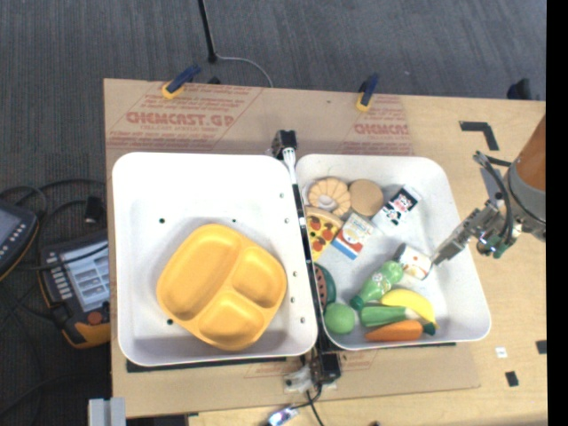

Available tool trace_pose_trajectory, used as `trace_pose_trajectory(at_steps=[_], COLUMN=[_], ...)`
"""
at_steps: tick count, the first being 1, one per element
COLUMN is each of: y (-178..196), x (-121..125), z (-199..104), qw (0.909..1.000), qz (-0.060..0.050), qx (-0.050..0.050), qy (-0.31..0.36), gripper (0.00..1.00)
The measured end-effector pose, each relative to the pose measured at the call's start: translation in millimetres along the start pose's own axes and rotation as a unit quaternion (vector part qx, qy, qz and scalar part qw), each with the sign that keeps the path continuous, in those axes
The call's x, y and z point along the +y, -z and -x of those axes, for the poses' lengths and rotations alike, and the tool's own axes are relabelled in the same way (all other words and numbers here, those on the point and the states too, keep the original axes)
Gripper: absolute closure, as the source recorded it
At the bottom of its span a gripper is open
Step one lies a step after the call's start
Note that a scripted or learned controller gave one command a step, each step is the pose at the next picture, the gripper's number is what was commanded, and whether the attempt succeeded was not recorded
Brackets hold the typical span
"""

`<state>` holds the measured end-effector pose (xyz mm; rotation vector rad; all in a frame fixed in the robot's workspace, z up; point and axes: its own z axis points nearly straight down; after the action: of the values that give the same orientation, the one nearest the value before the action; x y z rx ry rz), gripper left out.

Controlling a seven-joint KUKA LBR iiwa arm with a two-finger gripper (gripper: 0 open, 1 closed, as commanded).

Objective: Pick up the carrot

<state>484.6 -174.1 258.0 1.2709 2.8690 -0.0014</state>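
Note:
The carrot is orange and lies flat along the front wall of the right bin, just below a yellow banana and a dark green vegetable. My gripper hangs over the bin's right side, up and to the right of the carrot and well apart from it. Its tip is close to a small white block. I see nothing held in it.
The right bin also holds a green lime, a light green vegetable, a pizza slice, a bun, a small carton and a box. A yellow divided plate lies in the left bin.

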Motion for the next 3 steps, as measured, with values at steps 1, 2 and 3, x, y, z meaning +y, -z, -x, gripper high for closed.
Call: trace_pose_trajectory(at_steps=[1, 2, 3], y=[10, 21, 12], x=[1, 1, 32], z=[0, 1, -23], qw=[1.0, 1.0, 0.9885], qz=[0.001, 0.001, -0.001], qx=[-0.001, -0.003, 0.001], qy=[0.0, 0.0, -0.152], gripper=[1.0, 1.0, 1.0])
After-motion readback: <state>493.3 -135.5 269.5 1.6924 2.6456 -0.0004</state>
